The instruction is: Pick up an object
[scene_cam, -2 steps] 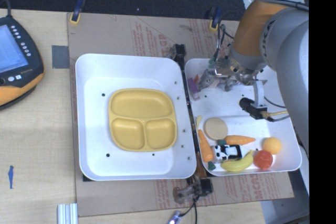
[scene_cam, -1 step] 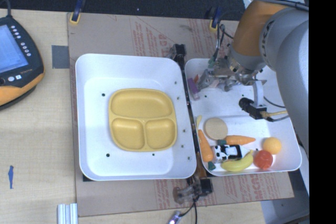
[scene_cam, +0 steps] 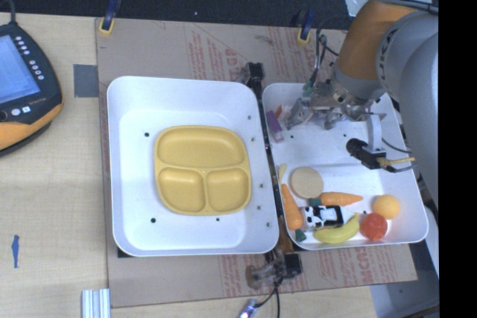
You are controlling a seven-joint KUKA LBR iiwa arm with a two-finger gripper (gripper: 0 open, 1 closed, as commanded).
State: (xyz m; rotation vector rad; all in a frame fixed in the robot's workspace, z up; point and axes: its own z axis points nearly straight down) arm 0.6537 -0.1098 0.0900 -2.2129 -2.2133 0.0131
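Observation:
My gripper hangs low over the far left corner of the right bin, open, with only white bin floor between its fingers. A small purple and pink item lies just left of it, against the bin wall. Toy food is gathered at the near end of this bin: a round beige biscuit, a carrot, a second carrot along the left wall, a black-and-white piece, a banana, a red tomato and a yellow-orange fruit.
The left bin holds a yellow divided plate. A black cable end from the arm hangs over the right bin's middle. A teach pendant lies at the bench's left edge. Clamps pin the cardboard base.

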